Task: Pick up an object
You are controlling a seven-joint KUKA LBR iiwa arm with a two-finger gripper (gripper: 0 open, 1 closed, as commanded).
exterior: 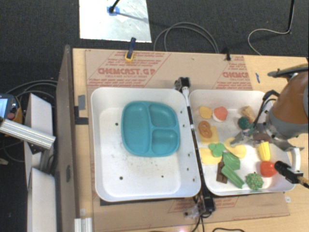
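Two white bins side by side on the table (77,129). Left bin (108,178) carrying a teal divided plate (149,128), sitting a little toward 12 o'clock of centre. Right bin (231,94) crowded with toy food: a yellow piece (206,112) and a red-and-white round piece (220,113) up at 11 o'clock, an orange pretzel-like piece (205,128) just below them, a tan piece (247,112) and a dark green lump (244,123) nearer 1 o'clock. Down at 6 o'clock, a long green vegetable (232,175) lying across a brown piece (220,174), a broccoli floret (254,180) beside it, a red tomato (268,168) at 5 o'clock, a yellow corn cob (264,151) just above that. Arm in from 3 o'clock, gripper (250,135) low over the middle of the right bin, close to the dark green lump and the corn cob. Fingers possibly spread, but too blurred and shadowed: cannot tell. Nothing visibly between them.
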